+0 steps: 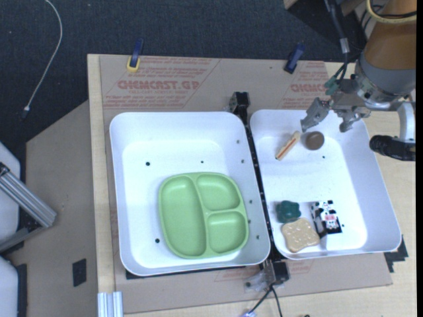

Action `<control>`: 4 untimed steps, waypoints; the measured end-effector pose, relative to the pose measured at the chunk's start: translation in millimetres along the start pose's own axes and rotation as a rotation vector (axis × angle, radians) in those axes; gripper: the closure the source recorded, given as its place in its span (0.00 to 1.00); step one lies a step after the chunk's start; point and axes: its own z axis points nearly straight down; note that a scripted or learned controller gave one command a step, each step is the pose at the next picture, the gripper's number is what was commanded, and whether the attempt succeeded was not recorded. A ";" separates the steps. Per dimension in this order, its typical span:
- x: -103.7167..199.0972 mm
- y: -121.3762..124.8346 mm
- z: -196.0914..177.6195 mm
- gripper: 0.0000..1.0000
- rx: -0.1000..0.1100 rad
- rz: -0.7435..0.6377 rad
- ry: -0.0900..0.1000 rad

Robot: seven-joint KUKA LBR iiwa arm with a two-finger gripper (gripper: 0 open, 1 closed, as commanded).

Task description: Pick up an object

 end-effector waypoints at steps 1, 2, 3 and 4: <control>0.1 2.0 -6.4 0.00 -0.012 -0.002 -0.001; 6.4 2.0 56.4 0.00 -0.005 -0.002 0.000; 12.0 1.8 119.5 0.00 -0.005 -0.002 0.000; 12.6 1.1 173.3 0.00 -0.005 -0.001 0.000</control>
